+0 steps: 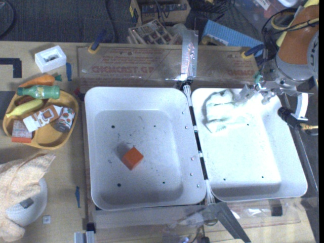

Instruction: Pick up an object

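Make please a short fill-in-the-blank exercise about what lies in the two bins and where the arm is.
1. The orange block lies in the ___ bin in the camera view.
2. The crumpled cloth in the other bin is ___ in colour.
3. The gripper hangs over the right bin's ___ edge.
4. The yellow bowl beside the bins holds a ___ bottle.

Missing words: left; white; far; green

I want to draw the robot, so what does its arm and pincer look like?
The arm is fat, rounded and grey, with an orange band near the top. Black cables loop over it. Lower down it gets thinner and silvery, ending in a small metal pincer. A black and white part sticks out beside the wrist.
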Controlling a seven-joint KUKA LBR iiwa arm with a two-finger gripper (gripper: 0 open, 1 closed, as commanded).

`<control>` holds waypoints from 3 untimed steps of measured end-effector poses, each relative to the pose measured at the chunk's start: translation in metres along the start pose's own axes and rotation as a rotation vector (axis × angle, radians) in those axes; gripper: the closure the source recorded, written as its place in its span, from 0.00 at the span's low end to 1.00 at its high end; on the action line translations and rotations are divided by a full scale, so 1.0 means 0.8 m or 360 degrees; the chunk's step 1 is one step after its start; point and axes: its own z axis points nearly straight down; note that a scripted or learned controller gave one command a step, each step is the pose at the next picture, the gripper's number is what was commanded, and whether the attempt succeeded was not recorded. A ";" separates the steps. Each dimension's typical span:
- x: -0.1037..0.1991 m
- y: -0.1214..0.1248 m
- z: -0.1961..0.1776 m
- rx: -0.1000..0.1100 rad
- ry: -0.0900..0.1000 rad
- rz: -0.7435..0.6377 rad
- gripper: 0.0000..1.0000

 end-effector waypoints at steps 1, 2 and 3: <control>0.043 0.006 0.074 -0.0004 -0.0003 0.0300 0.00; -0.015 -0.001 0.016 0.0000 -0.0001 0.0123 0.00; 0.060 0.009 0.074 -0.0014 -0.0003 -0.0028 0.00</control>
